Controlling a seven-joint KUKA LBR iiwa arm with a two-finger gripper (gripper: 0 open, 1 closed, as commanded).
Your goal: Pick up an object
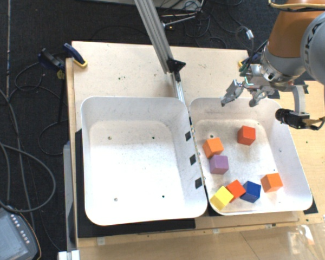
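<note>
From my station I see the arm [300, 31] reaching in from the right, with its gripper [244, 93] hanging above the far rim of the right bin [295, 172], fingers spread apart and nothing between them. The left bin [97, 145] is not where I would work; all the blocks lie in the right bin. My pick would be the red block [246, 135], since it lies nearest the gripper and stands well apart from the others, with open floor on every side. To do this step well I judge I should bring the gripper over its middle, turn the wrist until the fingers face two opposite flat sides, then descend straight and close only once the fingers straddle it. It looks like a cube, so it has no real long axis; it sits slightly turned against the bin walls, one corner toward the near side. The orange block [213, 146] touches or nearly touches the purple block [219, 164], and the yellow block [222, 197], small orange block [236, 188] and blue block [251, 191] crowd together, so those are poorer choices.
</note>
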